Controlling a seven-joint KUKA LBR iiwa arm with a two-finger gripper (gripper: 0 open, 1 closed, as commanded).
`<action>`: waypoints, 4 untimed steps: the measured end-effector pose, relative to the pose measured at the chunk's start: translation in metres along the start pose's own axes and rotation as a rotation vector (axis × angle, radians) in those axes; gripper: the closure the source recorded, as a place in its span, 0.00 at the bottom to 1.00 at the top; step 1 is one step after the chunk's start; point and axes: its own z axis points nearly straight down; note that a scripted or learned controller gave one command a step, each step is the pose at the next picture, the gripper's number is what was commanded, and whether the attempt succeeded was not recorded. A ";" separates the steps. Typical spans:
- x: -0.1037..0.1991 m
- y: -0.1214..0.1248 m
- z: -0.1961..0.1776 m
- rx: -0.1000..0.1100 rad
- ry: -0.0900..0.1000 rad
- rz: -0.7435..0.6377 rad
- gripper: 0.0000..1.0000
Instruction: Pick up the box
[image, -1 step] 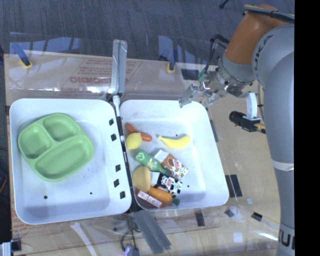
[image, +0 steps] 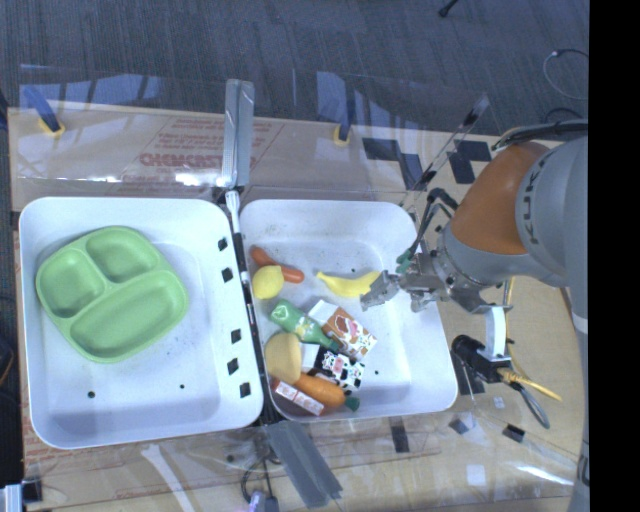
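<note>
The box (image: 345, 333), a small white carton with a coloured print, lies tilted in the middle of the right bin (image: 425, 350). A smaller black-and-white patterned carton (image: 341, 369) lies just below it. My gripper (image: 384, 291) hangs over the right bin, up and to the right of the box and beside the right end of a yellow banana (image: 347, 284). It is apart from the box, and nothing shows in its grasp.
Around the box lie a green bottle (image: 294, 320), a yellow lemon (image: 267, 283), a carrot (image: 322, 390), a red-orange sausage shape (image: 276, 266) and a pale yellow piece (image: 284, 353). A green divided plate (image: 108, 292) sits in the left bin (image: 40, 400).
</note>
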 end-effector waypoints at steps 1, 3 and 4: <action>0.010 0.037 0.063 -0.002 -0.001 -0.026 0.00; 0.012 -0.021 0.054 0.000 0.000 0.095 1.00; 0.012 -0.021 0.054 -0.001 0.000 0.095 0.00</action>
